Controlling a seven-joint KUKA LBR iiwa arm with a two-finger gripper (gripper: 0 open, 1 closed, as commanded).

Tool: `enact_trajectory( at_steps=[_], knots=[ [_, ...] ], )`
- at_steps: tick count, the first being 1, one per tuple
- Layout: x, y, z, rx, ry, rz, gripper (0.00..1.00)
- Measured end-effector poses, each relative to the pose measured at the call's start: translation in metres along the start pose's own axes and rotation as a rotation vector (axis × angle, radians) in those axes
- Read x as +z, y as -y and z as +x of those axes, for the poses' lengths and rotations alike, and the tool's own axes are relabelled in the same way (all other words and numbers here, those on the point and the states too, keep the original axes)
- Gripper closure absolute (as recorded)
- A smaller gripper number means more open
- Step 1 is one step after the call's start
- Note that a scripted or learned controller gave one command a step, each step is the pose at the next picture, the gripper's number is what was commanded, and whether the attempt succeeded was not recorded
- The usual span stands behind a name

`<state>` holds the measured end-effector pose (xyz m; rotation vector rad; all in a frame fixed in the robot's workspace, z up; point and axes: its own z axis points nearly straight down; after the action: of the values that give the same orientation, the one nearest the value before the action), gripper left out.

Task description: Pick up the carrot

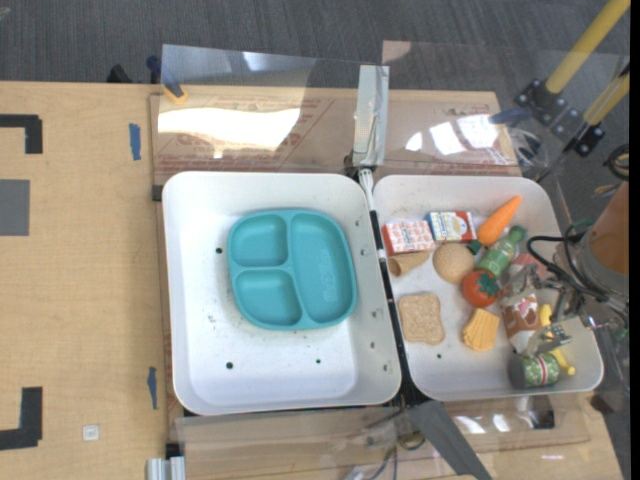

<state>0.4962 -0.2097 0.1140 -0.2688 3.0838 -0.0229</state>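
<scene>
Your claw (pixel 538 310) sits low in the right bin (pixel 574 211), near its 4 o'clock side, buried in clutter and black cables. You cannot tell whether it is released or clenched, and nothing can be made out in its grasp. The arm (pixel 612 243) comes in from 3 o'clock, with its orange band just past the bin's rim.

Working outward from the claw, a green can (pixel 535 370) lies just beside it at 6 o'clock, close to the bin's lower wall. At 9 o'clock you have a red tomato (pixel 480 288), and below that a yellow piece of corn (pixel 481 329). A green bottle (pixel 501 251) lies at 11 o'clock from the claw, tilted.

The carrot (pixel 498 220) is just past the bottle, at 11 o'clock from the claw and near the 12 o'clock wall of the right bin. It lies slanted, its tip toward the upper right, apart from the claw.

Further toward 9 and 10 o'clock you see a slice of bread (pixel 421 318), a round tan bun (pixel 452 262), a small cone (pixel 408 263), a red and white carton (pixel 408 235) and a juice box (pixel 451 226).

The left bin (pixel 200 348) holds a teal divided plate (pixel 292 268) at its centre.
</scene>
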Motion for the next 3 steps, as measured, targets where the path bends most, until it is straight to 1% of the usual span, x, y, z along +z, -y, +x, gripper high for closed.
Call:
enact_trajectory(
  at_steps=[1,2,3],
  knots=[
    [0.028,0.023,-0.057,0.201,-0.036,-0.011,0.0],
    [0.031,0.023,-0.105,0.038,-0.035,-0.015,0.0],
    [0.034,0.025,-0.159,-0.097,-0.084,-0.032,0.0]
  ],
)
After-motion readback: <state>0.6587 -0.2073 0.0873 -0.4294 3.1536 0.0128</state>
